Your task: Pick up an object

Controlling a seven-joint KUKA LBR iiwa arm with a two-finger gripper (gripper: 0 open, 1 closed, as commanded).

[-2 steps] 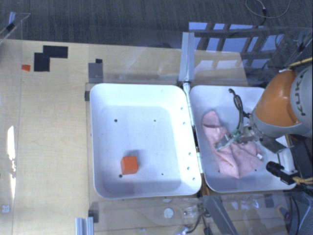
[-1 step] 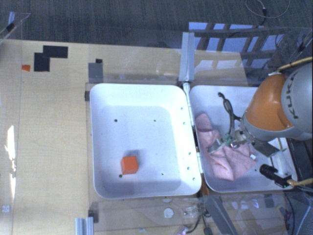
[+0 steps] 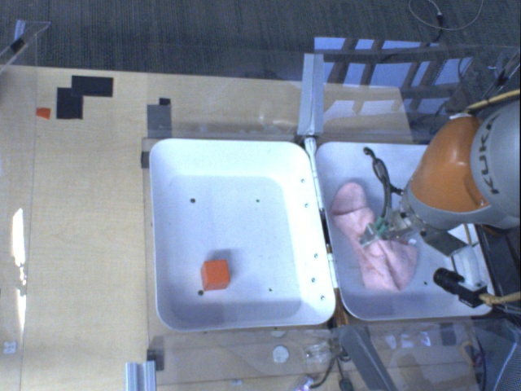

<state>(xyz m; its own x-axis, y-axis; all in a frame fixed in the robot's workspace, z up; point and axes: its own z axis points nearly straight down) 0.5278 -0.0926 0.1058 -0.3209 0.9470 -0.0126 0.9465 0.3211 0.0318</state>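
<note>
you are looking at the gripper (image 3: 381,233) hanging over a pink cloth (image 3: 370,247) lying crumpled in the right bin (image 3: 352,301), looking soft and light, so you are best pinching a raised fold.

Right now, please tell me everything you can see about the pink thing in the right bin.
The pink thing looks like a soft, pale pink cloth or plush item; its exact kind is unclear. It is long and lumpy, with a rounded upper end and a wider, creased lower end. It lies flat on the floor of the right bin, running from upper left to lower right. The hand sits over its middle, seemingly touching it; a grasp cannot be confirmed.
</note>
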